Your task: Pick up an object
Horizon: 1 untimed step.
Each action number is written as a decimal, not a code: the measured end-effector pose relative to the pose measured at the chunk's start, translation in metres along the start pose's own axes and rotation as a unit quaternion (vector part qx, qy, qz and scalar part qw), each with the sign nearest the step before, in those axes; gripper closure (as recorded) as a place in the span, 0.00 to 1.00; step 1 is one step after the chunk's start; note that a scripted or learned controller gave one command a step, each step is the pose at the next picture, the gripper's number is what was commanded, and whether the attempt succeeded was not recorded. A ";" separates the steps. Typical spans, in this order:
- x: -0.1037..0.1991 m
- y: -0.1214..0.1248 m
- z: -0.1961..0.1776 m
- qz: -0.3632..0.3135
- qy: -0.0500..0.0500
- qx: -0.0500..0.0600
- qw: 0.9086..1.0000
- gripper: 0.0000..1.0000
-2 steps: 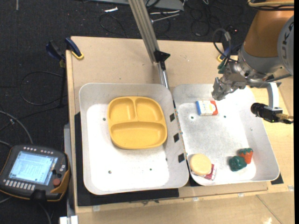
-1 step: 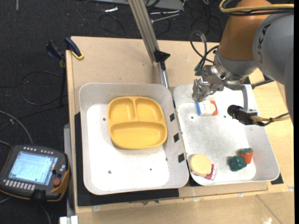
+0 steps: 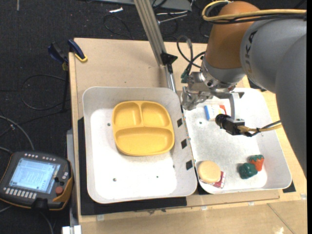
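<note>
Presently: gripper (image 3: 192, 99) at upper left of right bin (image 3: 273, 130), fingers' state cannot be told. Yellow tray (image 3: 143, 128) in left bin (image 3: 97, 145); bun (image 3: 209, 171), green-and-red toy (image 3: 251, 166) lower right.

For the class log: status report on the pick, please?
End effector over right bin's far-left corner, nothing seen held. Blue item beside it. Yellow tray in left bin.

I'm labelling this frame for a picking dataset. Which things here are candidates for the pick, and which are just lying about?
Candidates for the pick:
- yellow divided plate, left bin
- round bun-like item, right bin
- green and red toy
- small blue item near the gripper

Lying about:
- teach pendant on the floor
- clamp at the bench corner
- cables on the floor
</note>
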State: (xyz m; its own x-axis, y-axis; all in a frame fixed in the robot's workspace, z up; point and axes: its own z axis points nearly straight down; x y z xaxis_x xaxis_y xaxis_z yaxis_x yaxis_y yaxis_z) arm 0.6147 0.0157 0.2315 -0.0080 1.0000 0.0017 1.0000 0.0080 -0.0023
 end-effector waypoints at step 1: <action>0.062 0.007 -0.009 0.000 0.000 -0.002 1.000 1.00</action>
